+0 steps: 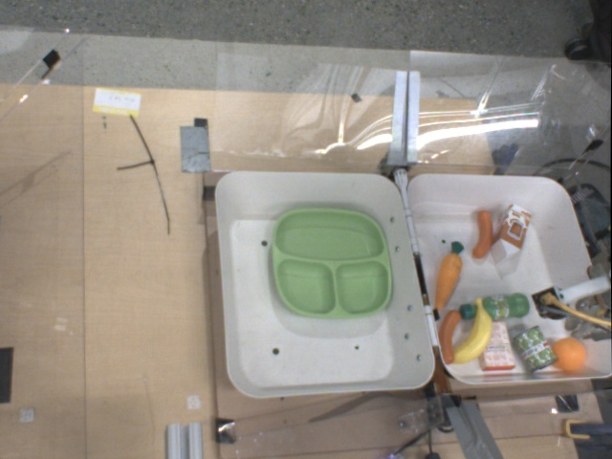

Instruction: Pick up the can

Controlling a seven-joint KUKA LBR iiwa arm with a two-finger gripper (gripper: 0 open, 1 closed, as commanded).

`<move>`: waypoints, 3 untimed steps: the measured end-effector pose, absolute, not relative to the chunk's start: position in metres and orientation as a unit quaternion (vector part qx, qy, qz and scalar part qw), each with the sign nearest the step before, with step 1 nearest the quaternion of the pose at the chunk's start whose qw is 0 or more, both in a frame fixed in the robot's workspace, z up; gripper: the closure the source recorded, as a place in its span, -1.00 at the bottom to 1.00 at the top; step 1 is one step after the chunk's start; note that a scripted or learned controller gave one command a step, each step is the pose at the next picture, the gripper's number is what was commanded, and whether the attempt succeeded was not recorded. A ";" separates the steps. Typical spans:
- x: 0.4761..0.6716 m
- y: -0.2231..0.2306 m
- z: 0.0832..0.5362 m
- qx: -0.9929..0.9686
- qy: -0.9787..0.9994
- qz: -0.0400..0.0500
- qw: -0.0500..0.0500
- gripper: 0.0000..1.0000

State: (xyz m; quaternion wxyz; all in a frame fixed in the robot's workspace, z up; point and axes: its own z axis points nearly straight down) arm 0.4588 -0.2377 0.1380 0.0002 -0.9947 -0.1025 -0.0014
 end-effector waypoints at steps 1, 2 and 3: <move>0.501 -0.260 0.214 -0.907 -0.420 -0.001 -0.002 1.00; 0.501 -0.260 0.214 -0.908 -0.420 -0.001 -0.002 -1.00; 0.542 -0.236 0.090 -0.957 -0.289 0.000 0.000 -1.00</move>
